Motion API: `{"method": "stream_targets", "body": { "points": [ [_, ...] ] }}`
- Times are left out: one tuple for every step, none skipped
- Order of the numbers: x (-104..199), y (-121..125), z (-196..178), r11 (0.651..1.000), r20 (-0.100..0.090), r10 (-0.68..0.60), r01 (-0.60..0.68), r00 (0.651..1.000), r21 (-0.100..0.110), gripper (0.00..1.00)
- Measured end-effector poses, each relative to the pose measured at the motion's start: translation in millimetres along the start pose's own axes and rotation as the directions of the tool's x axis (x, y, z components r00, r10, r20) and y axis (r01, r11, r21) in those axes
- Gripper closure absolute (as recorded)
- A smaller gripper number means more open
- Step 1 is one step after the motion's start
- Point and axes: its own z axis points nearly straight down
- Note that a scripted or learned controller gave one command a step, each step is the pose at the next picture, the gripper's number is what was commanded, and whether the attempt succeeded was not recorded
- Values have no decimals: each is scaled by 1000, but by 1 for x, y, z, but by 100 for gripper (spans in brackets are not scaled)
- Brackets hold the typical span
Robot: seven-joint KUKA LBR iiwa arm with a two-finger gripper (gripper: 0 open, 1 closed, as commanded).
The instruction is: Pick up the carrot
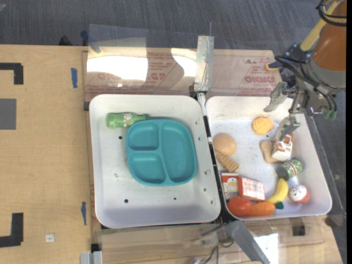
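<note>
Carrot (263, 208) lies flat at the near edge of the right bin (322, 199), orange body with a green tip, touching a red tomato-like piece (240, 205) on its left and sitting just below the red-and-white box (244, 187). Banana (279, 191) is just above the carrot's green end, with a small red-and-white figure (298, 193) right of that.

Gripper (284, 104) hangs over the far right corner of the right bin, well apart from the carrot. Its 2 fingers (274, 100) look spread, nothing between them. Arm (332, 43) enters from the right, orange band visible.

Other items in the right bin, relative to the carrot: bread roll (225, 144) and waffle-like piece (228, 162) up-left, orange round item (263, 125) far above, milk carton (284, 146) and green can (292, 166) above-right.

Left bin (104, 202) holds a teal divided plate (161, 152) with a green bottle (125, 119) lying at its far-left corner. Both bins sit on the tabletop (38, 147).
</note>
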Motion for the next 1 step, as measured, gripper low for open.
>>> {"method": "stream_targets", "body": {
  "points": [
    [-42,-12,145,998,7,69,-69,998,0,0]
  ]
}}
